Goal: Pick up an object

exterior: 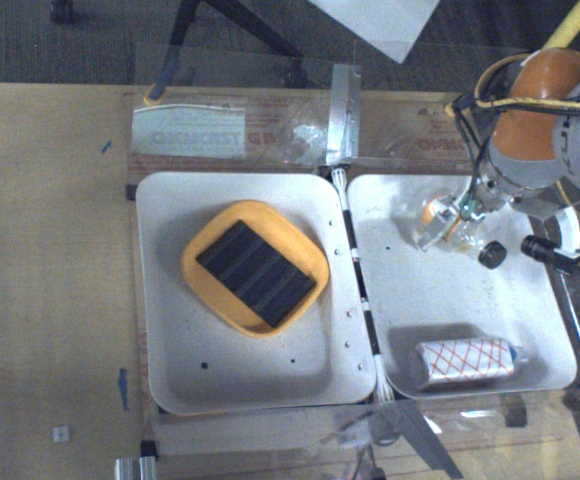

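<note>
Small clear object with orange bits (440, 218) sits in right bin (560, 368), near its far edge, right at the gripper (462, 211) tip. Can't tell whether it is grasped. Arm (540, 118) comes in over the bin's far right corner. Red-checked white roll (467, 359) lies along right bin's near edge. Orange tray with dark slatted insert (255, 268) in middle of left bin (160, 368).

The tabletop (40, 268) looks like matt wood. Both white bins (165, 368) seem smooth matt plastic. The yellow pad (205, 303) has a dark ribbed top; the red-checked tube (465, 360) is perhaps glossy wrap.
</note>
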`<state>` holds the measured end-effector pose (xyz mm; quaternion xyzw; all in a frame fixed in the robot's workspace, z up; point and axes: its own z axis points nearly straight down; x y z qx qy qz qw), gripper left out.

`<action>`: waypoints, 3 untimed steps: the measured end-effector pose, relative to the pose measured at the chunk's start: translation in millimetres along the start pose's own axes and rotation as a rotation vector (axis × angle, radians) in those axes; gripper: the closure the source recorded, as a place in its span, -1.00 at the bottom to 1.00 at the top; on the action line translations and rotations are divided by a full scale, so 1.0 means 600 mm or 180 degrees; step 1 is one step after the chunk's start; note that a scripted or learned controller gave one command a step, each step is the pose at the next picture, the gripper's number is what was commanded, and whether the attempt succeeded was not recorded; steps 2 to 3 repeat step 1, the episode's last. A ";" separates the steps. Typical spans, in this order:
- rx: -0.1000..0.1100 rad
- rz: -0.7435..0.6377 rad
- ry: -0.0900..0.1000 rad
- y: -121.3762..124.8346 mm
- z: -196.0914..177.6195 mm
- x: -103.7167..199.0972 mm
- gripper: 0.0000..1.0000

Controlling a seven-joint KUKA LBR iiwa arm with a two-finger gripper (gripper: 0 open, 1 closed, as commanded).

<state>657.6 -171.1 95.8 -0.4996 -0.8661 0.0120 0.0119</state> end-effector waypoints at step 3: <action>-0.0115 -0.0640 -0.0053 0.071 -0.184 0.100 1.00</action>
